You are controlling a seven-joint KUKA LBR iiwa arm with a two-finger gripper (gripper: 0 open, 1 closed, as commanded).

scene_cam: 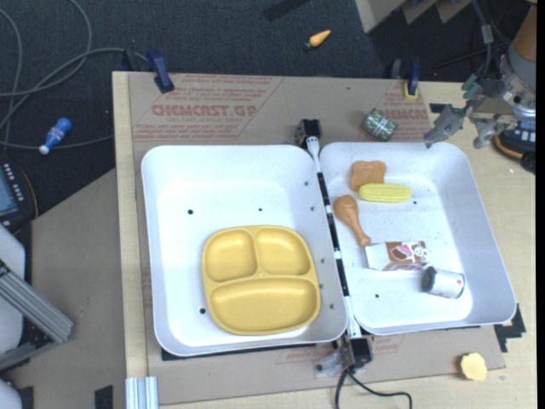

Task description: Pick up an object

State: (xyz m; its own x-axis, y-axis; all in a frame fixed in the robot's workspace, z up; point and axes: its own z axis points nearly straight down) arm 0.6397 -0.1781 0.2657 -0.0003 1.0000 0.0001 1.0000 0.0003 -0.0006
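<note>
The tool [460,129] is seen spread wide with nothing held, poised above the far edge of the right bin [477,228], where a corn cob [385,194] is laid.

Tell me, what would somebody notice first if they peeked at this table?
Probably the big yellow divided plate sitting in the left bin. Next, the toy food in the right bin: a corn cob touching a tan piece, with a drumstick just below. The gripper is above that bin's far right corner.
</note>
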